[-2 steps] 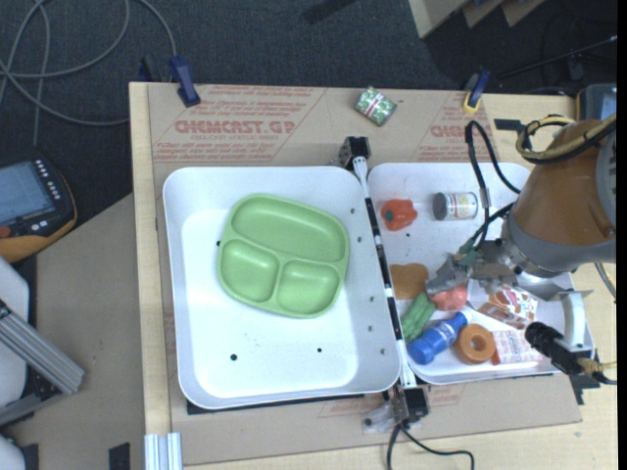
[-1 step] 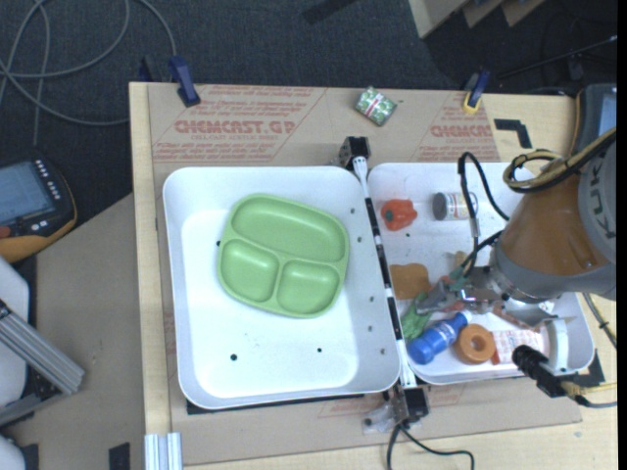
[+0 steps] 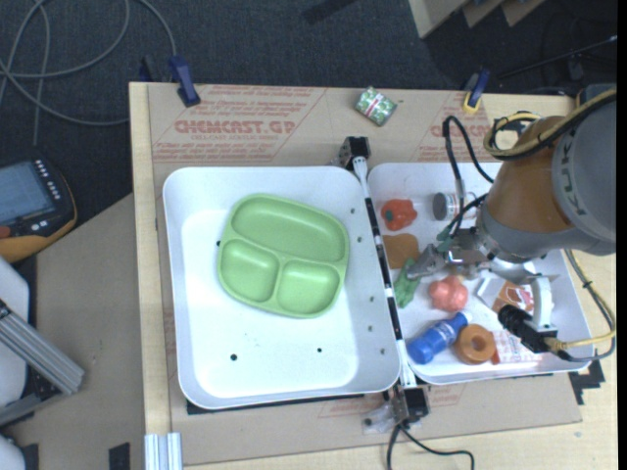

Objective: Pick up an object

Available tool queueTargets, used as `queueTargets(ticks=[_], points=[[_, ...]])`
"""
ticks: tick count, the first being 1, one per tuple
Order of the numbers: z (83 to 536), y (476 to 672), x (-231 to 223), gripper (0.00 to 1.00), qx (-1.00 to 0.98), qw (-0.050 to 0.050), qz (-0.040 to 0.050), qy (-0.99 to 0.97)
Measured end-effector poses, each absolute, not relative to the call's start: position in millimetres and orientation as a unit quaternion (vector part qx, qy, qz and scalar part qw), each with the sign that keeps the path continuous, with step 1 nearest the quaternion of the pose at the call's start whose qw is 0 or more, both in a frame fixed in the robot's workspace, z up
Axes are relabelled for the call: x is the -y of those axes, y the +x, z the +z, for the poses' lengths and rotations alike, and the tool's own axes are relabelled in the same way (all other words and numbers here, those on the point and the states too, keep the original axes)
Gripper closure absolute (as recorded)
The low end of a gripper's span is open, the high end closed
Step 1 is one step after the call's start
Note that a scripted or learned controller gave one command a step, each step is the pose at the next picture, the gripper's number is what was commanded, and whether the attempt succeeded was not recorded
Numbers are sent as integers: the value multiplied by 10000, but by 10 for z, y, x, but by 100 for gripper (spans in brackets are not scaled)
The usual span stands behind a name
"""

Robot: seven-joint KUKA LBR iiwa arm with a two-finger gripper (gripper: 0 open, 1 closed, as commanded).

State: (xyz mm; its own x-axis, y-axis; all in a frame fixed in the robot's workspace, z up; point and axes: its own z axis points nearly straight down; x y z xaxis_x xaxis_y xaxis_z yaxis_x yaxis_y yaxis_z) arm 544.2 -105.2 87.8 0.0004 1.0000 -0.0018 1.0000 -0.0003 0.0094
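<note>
White right bin (image 3: 416,176) edge beside tool (image 3: 423,265)

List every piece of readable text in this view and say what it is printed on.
"CHEMCAST GP": red print on the brown board under the bins, left of centre.
The same red print repeats on the board's right part, partly hidden by cables; not fully readable.
Smaller red lines around it: too blurred to read.
Green wrapped item: print too small to read.

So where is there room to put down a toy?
The left bin has bare floor in front of the green divided plate and along its left wall. The right bin is crowded: red toy, pink toy, blue bottle, brown ring, plus the end effector.
</note>
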Motion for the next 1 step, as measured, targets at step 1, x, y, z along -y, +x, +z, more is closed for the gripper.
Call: queueTargets(ticks=[1], points=[[843, 5098, 1162, 0, -7068, -9, -3, 7074]])
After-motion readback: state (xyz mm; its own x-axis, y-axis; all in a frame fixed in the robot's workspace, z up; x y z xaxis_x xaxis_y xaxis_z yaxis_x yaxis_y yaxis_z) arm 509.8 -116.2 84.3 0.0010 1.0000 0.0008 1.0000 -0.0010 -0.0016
